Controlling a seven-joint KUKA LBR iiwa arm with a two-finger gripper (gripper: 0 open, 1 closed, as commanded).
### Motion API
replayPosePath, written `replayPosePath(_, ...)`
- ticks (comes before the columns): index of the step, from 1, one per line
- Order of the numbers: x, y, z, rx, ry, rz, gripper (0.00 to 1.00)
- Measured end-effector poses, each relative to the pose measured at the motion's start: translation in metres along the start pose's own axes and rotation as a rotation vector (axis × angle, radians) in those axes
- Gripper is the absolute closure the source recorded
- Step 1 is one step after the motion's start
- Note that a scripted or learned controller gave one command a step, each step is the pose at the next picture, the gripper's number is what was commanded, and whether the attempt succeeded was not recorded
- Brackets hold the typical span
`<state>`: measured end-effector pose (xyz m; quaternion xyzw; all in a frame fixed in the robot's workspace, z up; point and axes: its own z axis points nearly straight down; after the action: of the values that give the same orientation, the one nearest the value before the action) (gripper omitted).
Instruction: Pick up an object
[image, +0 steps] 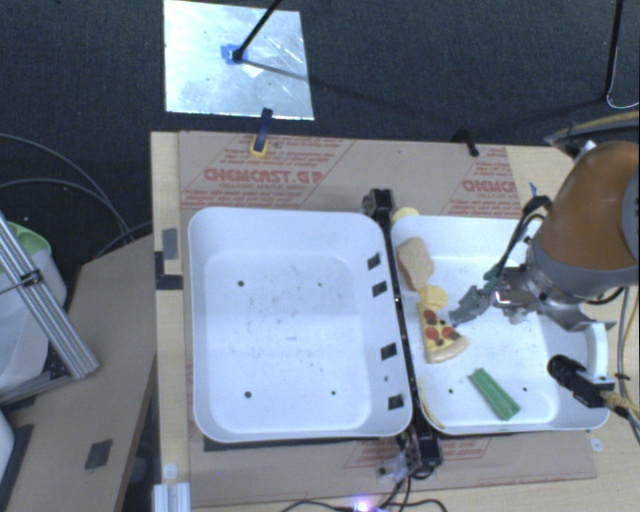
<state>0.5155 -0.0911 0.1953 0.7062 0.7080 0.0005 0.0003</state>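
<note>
A toy pizza slice (443, 342) lies flat in the right bin (530, 415), near that bin's left wall; it is a yellow wedge with red rounds on top and a tan crust edge, and looks like moulded plastic. Just above it sits a small yellow block (434, 297), touching or almost touching the slice, and above that a tan, bread-shaped piece (416, 263) with a soft rounded outline. A pale yellow rounded thing (404, 214) rests at the bin's upper left corner. Toward the bin's lower side, well apart from the slice, lies a flat green bar (494, 393), set at a slant. The gripper (468, 306) reaches in from the right, its grey metal fingers (476, 299) pointing left, just beside the slice's upper right; whether they are apart or together cannot be told, and nothing is seen between them. The left bin (215, 235) is smooth white plastic with faint scuffs and small dark holes. Both bins rest on a brown printed cardboard sheet (330, 165).
</note>
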Motion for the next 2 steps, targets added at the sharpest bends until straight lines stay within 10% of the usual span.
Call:
replayPosePath(1,0.002,0.051,0.073,-0.002,-0.001,-0.004,0.00)
replayPosePath(2,0.043,-0.004,0.008,-0.001,0.002,-0.005,0.00)
